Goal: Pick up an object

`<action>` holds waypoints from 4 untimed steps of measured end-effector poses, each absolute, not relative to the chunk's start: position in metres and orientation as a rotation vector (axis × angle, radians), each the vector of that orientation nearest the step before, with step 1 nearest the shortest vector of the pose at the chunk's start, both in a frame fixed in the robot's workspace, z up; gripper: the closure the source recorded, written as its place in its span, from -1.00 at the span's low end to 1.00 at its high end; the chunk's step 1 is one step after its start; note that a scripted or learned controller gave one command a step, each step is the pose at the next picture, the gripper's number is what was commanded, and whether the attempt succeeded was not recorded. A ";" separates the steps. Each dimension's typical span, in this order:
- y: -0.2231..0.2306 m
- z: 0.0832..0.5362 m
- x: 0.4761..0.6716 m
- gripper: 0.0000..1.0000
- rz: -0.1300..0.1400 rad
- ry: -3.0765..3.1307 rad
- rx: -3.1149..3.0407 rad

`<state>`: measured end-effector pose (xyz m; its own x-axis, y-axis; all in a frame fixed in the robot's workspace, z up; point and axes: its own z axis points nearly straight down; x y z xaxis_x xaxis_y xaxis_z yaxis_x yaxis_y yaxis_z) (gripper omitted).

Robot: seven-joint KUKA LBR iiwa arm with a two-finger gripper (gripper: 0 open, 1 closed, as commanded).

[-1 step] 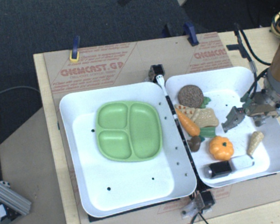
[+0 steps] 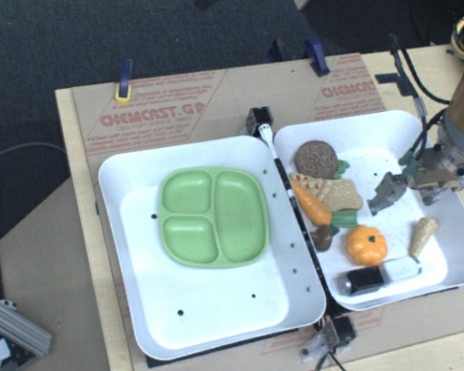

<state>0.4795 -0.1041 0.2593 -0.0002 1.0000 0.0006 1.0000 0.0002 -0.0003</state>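
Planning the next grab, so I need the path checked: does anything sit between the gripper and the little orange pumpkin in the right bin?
Nothing visible does. The gripper hangs just up and right of the pumpkin, with bare bin floor between them.

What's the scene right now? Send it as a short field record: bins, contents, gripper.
left bin: holds green divided plate
right bin: brown disc, carrot, cracker, pumpkin, pale corn cob, black-and-white block
gripper: over right bin, above bare floor right of the cracker, nothing seen between fingers
arm: enters from the right
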 end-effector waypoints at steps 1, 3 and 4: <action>-0.105 0.216 0.482 -1.00 0.005 -2.216 -2.218; -0.117 0.112 0.481 -1.00 0.006 -2.214 -2.218; -0.116 0.083 0.480 -1.00 0.003 -2.217 -2.219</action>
<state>0.4803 -0.1165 0.0828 0.0007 1.0000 0.0022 1.0000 -0.0007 -0.0048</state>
